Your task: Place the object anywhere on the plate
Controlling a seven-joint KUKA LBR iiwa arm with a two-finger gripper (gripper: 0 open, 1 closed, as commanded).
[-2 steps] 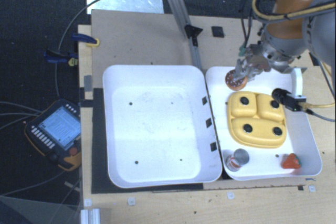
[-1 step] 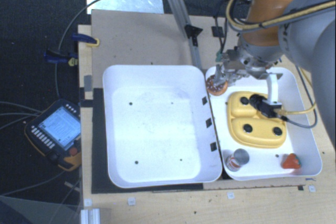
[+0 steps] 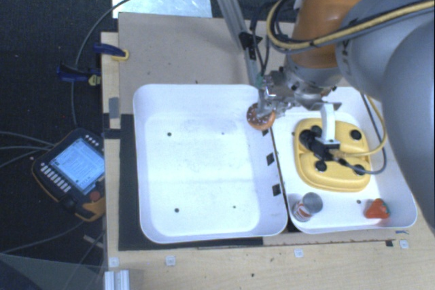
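Where the arm reaches in from the right, the gripper (image 3: 266, 105) stands directly over a small brown round object (image 3: 260, 119) at the upper right corner of the left bin (image 3: 197, 166), against the rim it shares with the right bin (image 3: 340, 212). Whether the gripper is released or clenched cannot be told. The yellow plate (image 3: 355, 139) lies in the right bin, apart from the object. Below it lie a small silver cylinder (image 3: 307, 204) and an orange-red item (image 3: 376, 208). Both bins rest on the desk (image 3: 177, 51).
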